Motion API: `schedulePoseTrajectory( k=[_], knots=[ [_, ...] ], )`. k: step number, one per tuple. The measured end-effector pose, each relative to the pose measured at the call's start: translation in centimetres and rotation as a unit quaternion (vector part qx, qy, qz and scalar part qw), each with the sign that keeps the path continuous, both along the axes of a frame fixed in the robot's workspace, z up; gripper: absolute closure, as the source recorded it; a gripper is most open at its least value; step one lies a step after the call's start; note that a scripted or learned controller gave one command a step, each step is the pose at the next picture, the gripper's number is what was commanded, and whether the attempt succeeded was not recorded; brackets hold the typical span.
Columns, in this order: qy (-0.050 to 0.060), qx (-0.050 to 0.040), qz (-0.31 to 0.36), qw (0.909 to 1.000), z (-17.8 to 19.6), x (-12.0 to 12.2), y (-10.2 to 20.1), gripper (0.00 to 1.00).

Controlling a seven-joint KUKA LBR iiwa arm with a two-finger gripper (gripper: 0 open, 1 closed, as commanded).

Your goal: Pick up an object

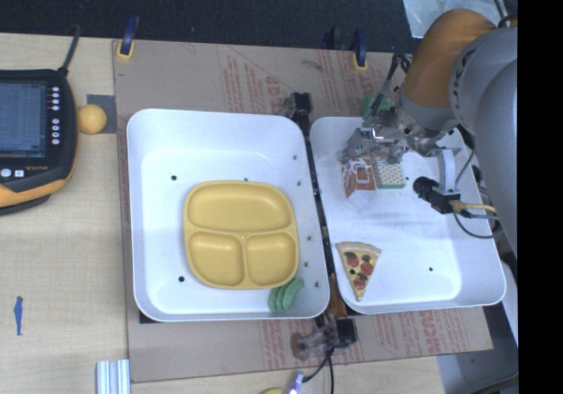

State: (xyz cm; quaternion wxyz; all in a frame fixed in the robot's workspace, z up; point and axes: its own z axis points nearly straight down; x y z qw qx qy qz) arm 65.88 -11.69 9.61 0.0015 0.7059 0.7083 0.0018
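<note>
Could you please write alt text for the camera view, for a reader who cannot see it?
The arm's hand reaches into the right bin, just above a small packet; a toy pizza slice lies at that bin's near left corner. The left bin holds a yellow divided plate and a small green thing.

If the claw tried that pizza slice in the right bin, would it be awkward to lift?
Probably. The pizza slice lies flat on the right bin floor, so fingers may struggle to get under it. It looks like a stiff toy, likely light, and apt to slide when pushed.
</note>
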Motion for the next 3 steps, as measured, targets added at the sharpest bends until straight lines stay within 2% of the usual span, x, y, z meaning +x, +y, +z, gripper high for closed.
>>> schedulePoseTrajectory(
  k=[2, 3],
  knots=[
    [0.000, -0.0023, 0.000, 1.0000, 0.0, 0.0, 1.6, 0.00],
    [0.000, -0.0001, 0.000, 1.0000, 0.0, 0.0, 0.1, 0.00]
  ],
)
